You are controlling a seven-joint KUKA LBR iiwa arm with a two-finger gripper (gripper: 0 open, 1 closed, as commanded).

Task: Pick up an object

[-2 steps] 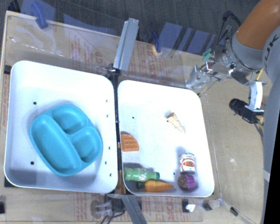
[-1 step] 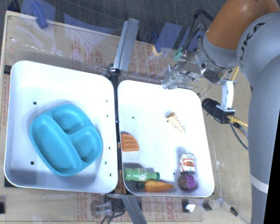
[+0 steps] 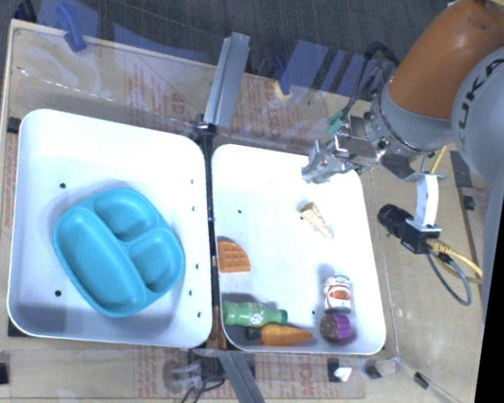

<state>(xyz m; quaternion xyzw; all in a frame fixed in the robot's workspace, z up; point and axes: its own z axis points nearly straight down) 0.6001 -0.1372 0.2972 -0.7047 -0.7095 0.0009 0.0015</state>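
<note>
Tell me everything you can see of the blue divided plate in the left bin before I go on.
The blue divided plate is a rounded, light blue tray, plastic by its look, moulded into three compartments: one toward the back and two nearer the front. It lies flat and right way up on the floor of the left bin, turned at a slant to the bin's walls. Nothing lies in it or touches it.
</note>
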